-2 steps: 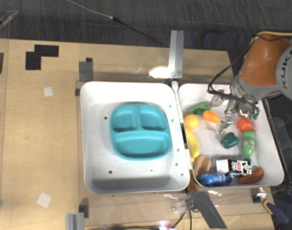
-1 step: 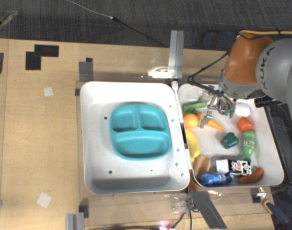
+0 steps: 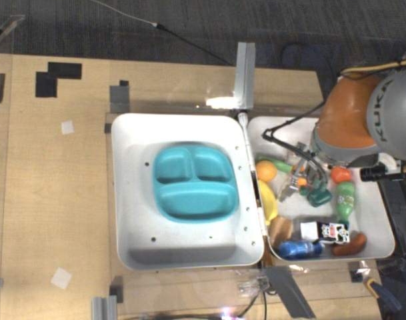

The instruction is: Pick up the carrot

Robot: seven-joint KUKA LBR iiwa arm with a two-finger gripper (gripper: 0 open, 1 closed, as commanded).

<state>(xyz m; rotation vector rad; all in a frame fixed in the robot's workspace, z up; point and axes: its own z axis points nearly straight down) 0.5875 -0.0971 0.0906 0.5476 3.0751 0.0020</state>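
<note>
The fingers hang over the right bin, whether spread or pressed together I cannot tell. The carrot lies just beneath them, near the bin's left wall, toys crowding its front edge. The left bin holds a teal tray.

Desk was light wood, filling most of the view from 9 o'clock through centre. Dark grey carpet floor ran along 12 o'clock, with a thin cable lying across it. Black tape marks sat on the wood at 10 o'clock, and small pale tape squares at 9 and 7 o'clock. A grey metal bracket stood upright at 12 o'clock, another at 7 o'clock. Glare spot just left of the upper bracket. Lighting even, soft shadows.
</note>
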